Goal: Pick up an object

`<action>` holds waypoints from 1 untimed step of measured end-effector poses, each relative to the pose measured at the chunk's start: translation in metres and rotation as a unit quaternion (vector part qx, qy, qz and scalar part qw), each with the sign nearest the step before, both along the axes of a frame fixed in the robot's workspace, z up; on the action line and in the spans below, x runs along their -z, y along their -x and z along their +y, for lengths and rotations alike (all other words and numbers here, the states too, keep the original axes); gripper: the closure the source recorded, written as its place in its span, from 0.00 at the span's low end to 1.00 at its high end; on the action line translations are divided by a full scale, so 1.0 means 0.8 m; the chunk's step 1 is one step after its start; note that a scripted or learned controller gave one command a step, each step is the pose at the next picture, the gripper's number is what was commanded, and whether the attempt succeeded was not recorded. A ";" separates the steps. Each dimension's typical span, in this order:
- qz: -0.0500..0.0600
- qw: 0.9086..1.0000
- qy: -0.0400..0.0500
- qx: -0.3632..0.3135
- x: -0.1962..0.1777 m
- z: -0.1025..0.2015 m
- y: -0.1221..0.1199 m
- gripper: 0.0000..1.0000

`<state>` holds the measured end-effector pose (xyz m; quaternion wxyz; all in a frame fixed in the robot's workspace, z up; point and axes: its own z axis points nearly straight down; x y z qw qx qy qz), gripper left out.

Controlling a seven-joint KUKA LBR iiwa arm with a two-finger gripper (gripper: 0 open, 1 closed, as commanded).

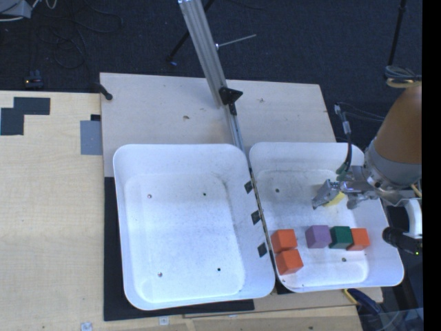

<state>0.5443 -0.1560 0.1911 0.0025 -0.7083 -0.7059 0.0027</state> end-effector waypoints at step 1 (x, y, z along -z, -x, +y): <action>-0.004 1.000 -0.001 0.000 0.127 -0.048 -0.007 0.00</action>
